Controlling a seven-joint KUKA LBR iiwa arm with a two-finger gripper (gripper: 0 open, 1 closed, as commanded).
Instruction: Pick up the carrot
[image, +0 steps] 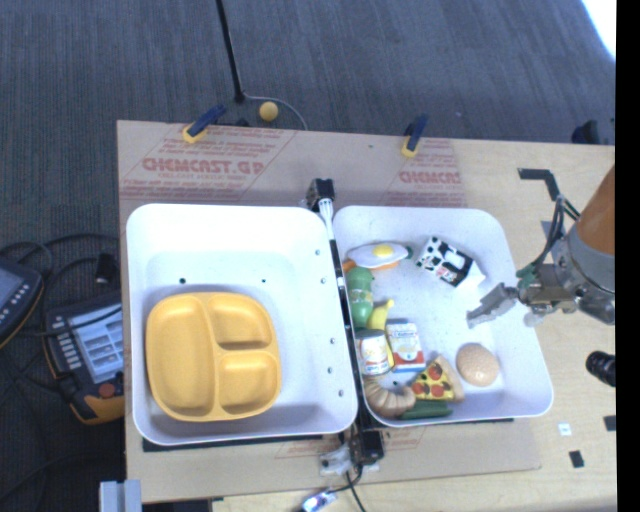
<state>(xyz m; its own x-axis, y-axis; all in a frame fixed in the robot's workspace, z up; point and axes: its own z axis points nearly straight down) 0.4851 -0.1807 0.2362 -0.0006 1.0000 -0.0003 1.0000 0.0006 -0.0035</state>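
The gripper (497, 303) hung over the right bin's (520, 395) right side; whether it was released or clenched, I could not tell.

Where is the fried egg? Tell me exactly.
In the camera view, the fried egg lies in the right-hand bin, near its upper left corner, just left of the black-and-white toy.

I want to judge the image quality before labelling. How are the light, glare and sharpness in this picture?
Camera view: light is even and soft, shadows faint; a bright washed-out patch sits at the top right corner; the white right bin is bright but keeps detail; the small toys near the yellow tray side are soft, so the carrot is hard to pick out; the gripper looks slightly blurred.
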